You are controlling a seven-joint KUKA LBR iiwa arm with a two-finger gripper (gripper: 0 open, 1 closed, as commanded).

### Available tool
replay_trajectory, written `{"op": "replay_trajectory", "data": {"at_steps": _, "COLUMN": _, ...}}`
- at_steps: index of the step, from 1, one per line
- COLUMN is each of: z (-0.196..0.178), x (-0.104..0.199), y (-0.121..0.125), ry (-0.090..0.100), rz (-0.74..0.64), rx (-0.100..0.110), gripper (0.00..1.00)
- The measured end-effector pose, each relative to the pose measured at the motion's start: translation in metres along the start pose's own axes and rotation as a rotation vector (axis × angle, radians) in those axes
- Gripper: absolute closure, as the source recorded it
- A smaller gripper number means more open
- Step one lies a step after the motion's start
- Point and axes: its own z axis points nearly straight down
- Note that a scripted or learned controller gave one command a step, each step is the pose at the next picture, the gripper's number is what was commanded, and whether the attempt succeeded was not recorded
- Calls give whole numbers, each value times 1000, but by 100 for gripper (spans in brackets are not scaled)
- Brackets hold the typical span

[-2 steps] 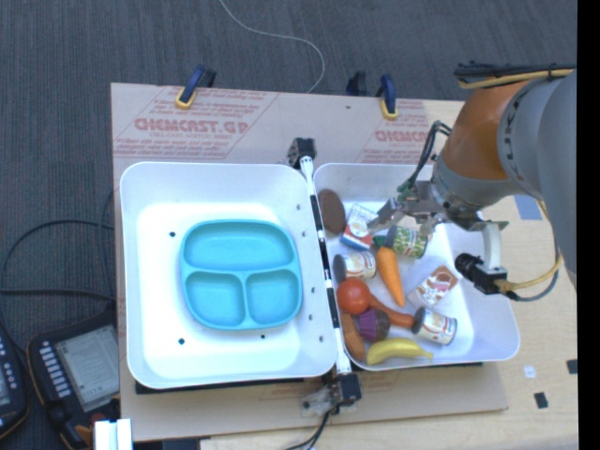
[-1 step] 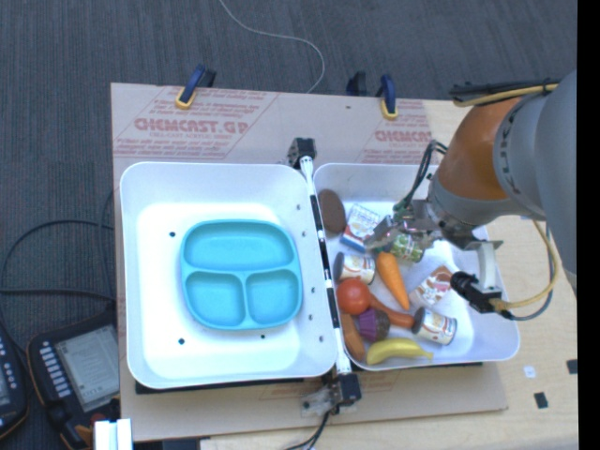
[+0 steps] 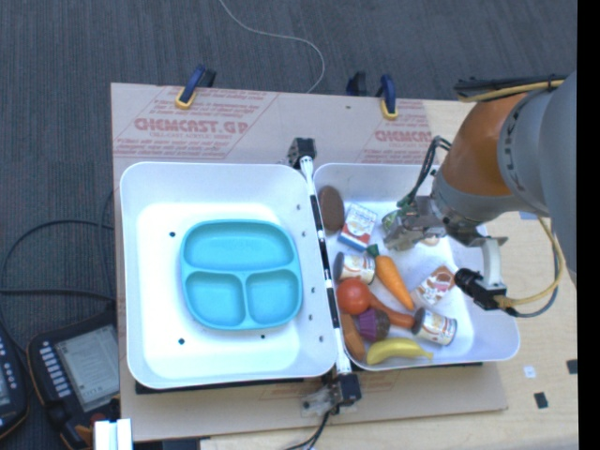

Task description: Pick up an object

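Two bins, with the food crowded into the right bin (image 3: 497, 340).
You can read "CHEMCAST GP" on the board (image 3: 192, 126) at 11 o'clock; the gripper (image 3: 405, 229) hangs over the carrot (image 3: 394, 281) and small packet (image 3: 360, 223), its grip hidden. The left bin (image 3: 150, 195) has bare white margin around its blue plate (image 3: 242, 274).

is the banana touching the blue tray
Apart. The camera view shows the banana in the right bin and the blue tray in the left bin.
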Motion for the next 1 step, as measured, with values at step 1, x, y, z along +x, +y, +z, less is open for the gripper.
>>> {"op": "replay_trajectory", "data": {"at_steps": 1, "z": 0, "x": 0, "y": 0, "ry": 1, "rz": 0, "rx": 1, "gripper": 0}}
